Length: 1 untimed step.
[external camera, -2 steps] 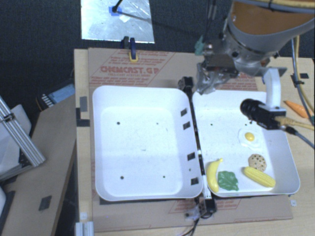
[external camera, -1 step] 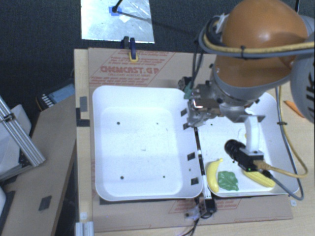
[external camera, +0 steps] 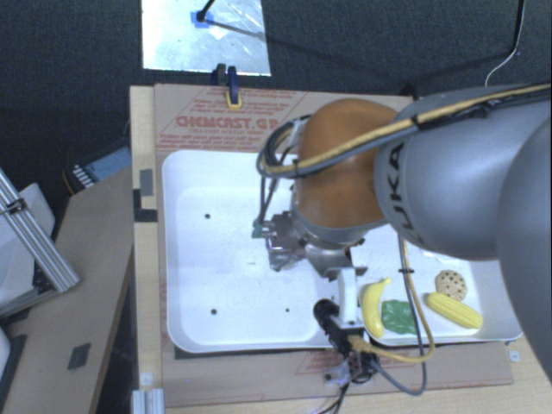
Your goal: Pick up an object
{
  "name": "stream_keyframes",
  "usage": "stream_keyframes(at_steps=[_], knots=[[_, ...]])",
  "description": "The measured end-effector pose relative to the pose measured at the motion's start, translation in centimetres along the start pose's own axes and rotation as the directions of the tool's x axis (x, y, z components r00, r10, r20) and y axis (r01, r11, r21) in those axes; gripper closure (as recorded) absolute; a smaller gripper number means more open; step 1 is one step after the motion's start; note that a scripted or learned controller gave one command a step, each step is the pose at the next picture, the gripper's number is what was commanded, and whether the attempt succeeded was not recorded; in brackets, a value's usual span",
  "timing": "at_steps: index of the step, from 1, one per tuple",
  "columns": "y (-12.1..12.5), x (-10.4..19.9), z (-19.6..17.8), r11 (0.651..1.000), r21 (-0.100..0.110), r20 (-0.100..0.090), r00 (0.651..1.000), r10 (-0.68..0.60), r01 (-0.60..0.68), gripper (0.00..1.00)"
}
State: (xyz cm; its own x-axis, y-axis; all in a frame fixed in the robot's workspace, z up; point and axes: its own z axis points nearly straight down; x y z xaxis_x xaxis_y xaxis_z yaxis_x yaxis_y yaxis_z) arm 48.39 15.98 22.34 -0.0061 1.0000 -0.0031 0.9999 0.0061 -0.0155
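My gripper (external camera: 278, 247) hangs low over the right part of the left white bin (external camera: 203, 257), below the orange wrist band (external camera: 345, 158). The wrist body hides its tips. In the right bin (external camera: 496, 331) lie a yellow banana (external camera: 373, 307), a flat green piece (external camera: 399, 316), a yellow corn cob (external camera: 454, 310) and a round tan cookie (external camera: 449, 283). These lie to the right of the gripper, and the grey arm covers much of that bin.
Both bins rest on a cardboard sheet (external camera: 224, 119) held by a blue and yellow clamp (external camera: 231, 86). A shiny metal sheet (external camera: 205, 22) lies behind. An aluminium rail (external camera: 34, 240) slants at the left. Dark cables (external camera: 345, 348) trail over the front rim.
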Motion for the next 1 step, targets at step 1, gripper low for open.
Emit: stream_keyframes(at_steps=[1], knots=[[0.37, -0.21, -1.96, 1.000, -0.017, -0.005, 1.000, 0.007, -0.007, 1.00]])
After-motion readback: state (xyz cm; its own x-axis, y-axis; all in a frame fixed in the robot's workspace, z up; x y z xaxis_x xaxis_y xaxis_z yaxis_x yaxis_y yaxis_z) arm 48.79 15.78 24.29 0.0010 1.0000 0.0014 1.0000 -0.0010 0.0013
